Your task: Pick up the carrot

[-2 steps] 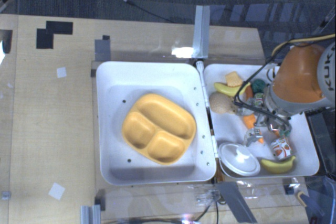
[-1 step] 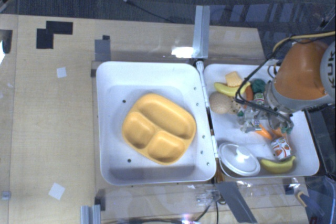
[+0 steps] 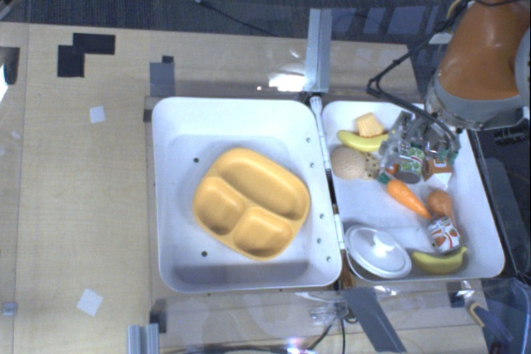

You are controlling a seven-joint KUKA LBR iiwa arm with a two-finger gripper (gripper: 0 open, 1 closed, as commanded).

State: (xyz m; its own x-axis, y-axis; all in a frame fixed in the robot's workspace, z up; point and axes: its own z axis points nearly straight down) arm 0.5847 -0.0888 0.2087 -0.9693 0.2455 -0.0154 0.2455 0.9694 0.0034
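1. Right now the carrot (image 3: 407, 197) lies in the right-hand bin (image 3: 488, 215), near its middle, untouched.
2. From the carrot, the gripper (image 3: 412, 147) hangs just up the frame, over a small green-and-red packet (image 3: 404, 169) that sits touching or almost touching the carrot's upper end. I cannot tell from where I stand how the tool is set, open or closed, and nothing shows as held.
3. The carrot's long axis runs on a slant, its upper-left end toward the packet, its lower-right end toward a small orange fruit (image 3: 440, 202) just beside it.
4. Crowding is the worry, I'd judge: packet above, fruit to the right, a red-and-white can (image 3: 444, 235) below that.
5. Left of the carrot the bin floor is bare, with a metal bowl (image 3: 377, 250) lower left, so the open room lies on that side.
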